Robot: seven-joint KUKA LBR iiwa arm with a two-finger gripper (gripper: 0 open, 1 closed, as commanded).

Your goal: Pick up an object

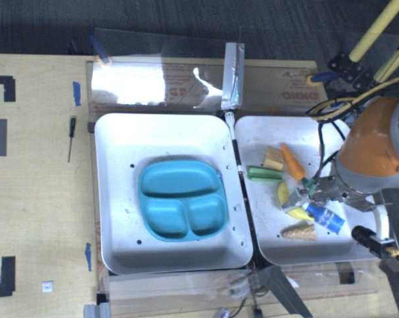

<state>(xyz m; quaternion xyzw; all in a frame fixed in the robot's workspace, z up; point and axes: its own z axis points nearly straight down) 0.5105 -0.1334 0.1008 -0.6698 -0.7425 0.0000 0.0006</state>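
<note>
Grey arm's pincer (310,189) sits low among right bin (266,240) clutter; its grip state I cannot tell

Left bin (113,177): blue divided tray (182,199) fills centre; bare floor along walls around it. Right bin (266,244): small items crowded mid-floor — green marker (264,173), orange carrot (293,162), tan block (274,158), yellow piece (283,192), blue packet (324,217), tan roll (299,231); arm (372,148) overhangs right side. Bare floor along near-left corner and top edge.
</note>
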